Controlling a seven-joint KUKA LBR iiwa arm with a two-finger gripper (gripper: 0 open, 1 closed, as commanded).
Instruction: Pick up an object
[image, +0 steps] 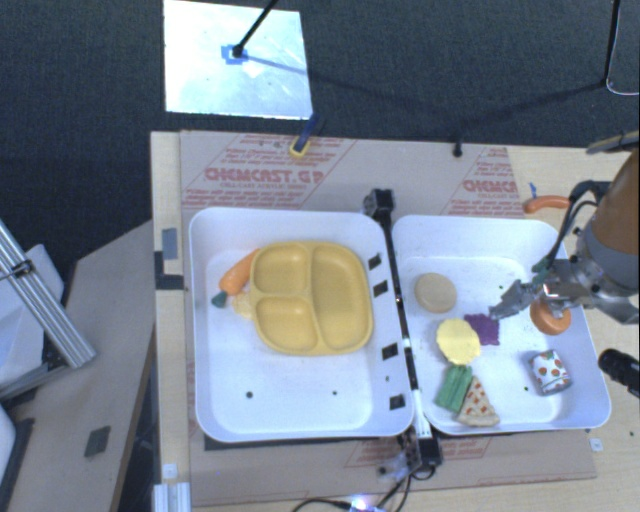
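Observation:
The right bin (500, 245) holds several toy foods: a beige round biscuit (436, 292), a yellow lumpy piece (458, 341), a small purple piece (483, 329), a green piece (453, 387), a pizza slice (478, 403), an orange round piece (550, 319) and a small spotted can (549, 372). My gripper (508, 301) reaches in from the right and hangs low over the bin, just above and right of the purple piece and beside the orange piece. Nothing shows in its grasp.
The left bin (290, 405) bears a yellow divided plate (305, 298) with a toy carrot (237, 272) at its left edge. A black divider (392, 300) runs between the bins. The arm's grey wrist (610, 250) overhangs the right bin's right wall.

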